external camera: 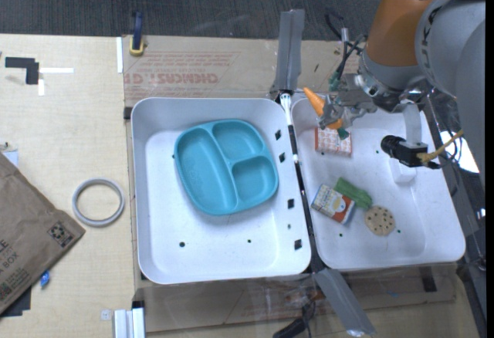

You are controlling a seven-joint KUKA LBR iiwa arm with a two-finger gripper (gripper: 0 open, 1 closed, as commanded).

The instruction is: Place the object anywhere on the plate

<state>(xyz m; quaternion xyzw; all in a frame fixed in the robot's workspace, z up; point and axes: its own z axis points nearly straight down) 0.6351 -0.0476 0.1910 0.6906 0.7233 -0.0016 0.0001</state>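
Arm bent low, pincer (336, 114) over carton (333, 141) (right bin).

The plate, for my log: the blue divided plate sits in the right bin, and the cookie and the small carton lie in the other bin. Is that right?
Not quite. The blue divided plate sits in the left bin, not the right, as the camera view shows. The cookie and the small carton lie in the other bin.
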